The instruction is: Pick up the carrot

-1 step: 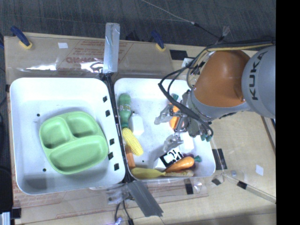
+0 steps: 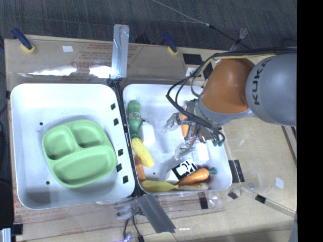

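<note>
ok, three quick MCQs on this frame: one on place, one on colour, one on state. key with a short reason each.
1. The carrot lies:
A. on the plate
B. in the right bin, near its front edge
C. outside both bins

2. The divided plate is:
A. green
B. red
C. blue

3. The gripper is:
A. holding the corn
B. over the left bin
C. over the right bin, apart from the carrot

Key: 1 B, it rests by the right bin front wall. 2 A, plainly green. 3 C, it sits above the carrot with a gap between.
</note>
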Available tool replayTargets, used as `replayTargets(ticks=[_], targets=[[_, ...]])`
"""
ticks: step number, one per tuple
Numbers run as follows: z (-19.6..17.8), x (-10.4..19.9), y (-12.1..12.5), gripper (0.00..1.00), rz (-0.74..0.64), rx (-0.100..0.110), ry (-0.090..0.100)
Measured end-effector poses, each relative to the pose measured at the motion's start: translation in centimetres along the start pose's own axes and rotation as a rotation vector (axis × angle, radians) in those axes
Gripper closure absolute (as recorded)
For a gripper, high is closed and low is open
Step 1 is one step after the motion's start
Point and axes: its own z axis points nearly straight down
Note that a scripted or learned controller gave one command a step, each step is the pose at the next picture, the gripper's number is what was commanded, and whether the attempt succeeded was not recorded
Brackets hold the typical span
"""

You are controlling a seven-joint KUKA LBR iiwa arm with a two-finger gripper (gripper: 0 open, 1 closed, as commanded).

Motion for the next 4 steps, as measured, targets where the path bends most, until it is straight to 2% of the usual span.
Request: replayTargets(ticks=[1,2,3,4], targets=[[2.8,-1.7,-4.1,0.00,0.246,0.003,-0.006],[1.7,-1.9,-3.9,1.00,0.236,0.004,-0.009],[1.7,-1.9,-3.9,0.00,0.236,0.004,-0.009],[0.6,-2.1,-3.8,1.00,0.229,0.005,-0.013]])
